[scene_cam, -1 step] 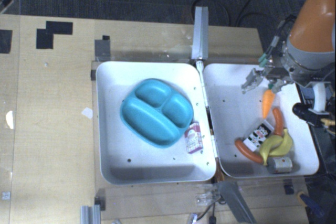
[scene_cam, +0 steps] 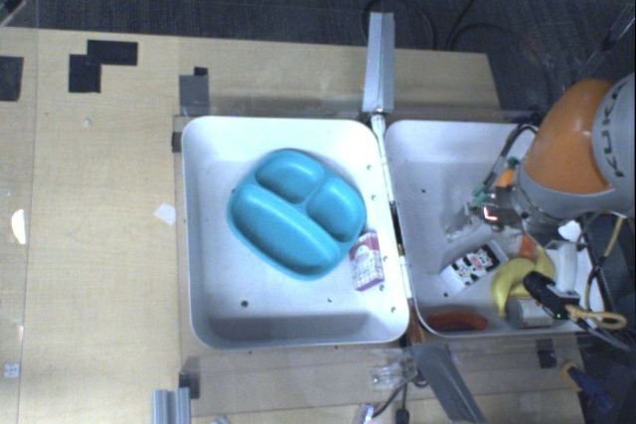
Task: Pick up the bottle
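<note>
Bottle (scene_cam: 367, 260): lower centre, left bin, lying beside the blue tray (scene_cam: 297, 211).
Tool (scene_cam: 484, 212): right bin; we cannot tell its opening.
Approach: we'd cross left, straddle the bottle's width.

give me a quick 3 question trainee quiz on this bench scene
1. True or false: the bottle lies in the left bin.
2. The blue divided plate sits: A) left of the bottle B) in the right bin C) off the bench
3. Fill in: the arm is over the ____ bin, where the banana lies.

Key: 1 true; 2 A; 3 right
</note>
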You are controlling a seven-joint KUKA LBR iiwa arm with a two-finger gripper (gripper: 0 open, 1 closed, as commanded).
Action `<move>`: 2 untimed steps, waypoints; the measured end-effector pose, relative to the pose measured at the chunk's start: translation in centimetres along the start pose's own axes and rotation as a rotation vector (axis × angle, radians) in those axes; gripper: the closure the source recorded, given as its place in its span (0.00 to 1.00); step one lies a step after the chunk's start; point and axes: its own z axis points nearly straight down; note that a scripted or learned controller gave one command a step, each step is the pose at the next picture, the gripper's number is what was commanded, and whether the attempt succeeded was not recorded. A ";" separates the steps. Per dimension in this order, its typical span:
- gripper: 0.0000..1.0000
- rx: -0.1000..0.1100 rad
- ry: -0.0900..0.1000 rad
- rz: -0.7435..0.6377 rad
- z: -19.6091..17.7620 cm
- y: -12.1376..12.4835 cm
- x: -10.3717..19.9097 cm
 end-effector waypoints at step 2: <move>0.00 -0.002 0.001 0.120 0.9 10.9 3.7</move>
